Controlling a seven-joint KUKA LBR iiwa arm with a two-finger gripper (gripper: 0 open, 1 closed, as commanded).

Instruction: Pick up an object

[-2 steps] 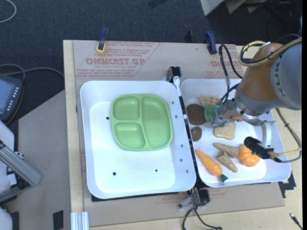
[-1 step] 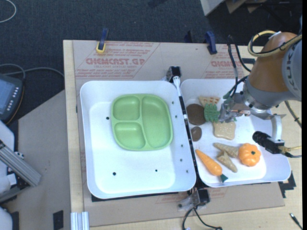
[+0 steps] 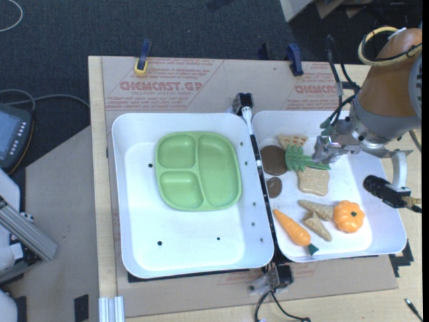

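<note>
We see the two-finger gripper (image 3: 326,151) above the right white plastic bin (image 3: 385,237) on the cardboard-covered bench (image 3: 201,79); its finger state is unclear.

Robotics lab: plywood bench (image 3: 201,79) with blue clamps (image 3: 293,59), two shallow white plastic bins (image 3: 127,180), loose cables (image 3: 40,102), dark carpet floor (image 3: 100,12).

Glossy white plastic bins (image 3: 134,180), matt green plate (image 3: 198,170), brown cardboard bench (image 3: 201,79)
</note>
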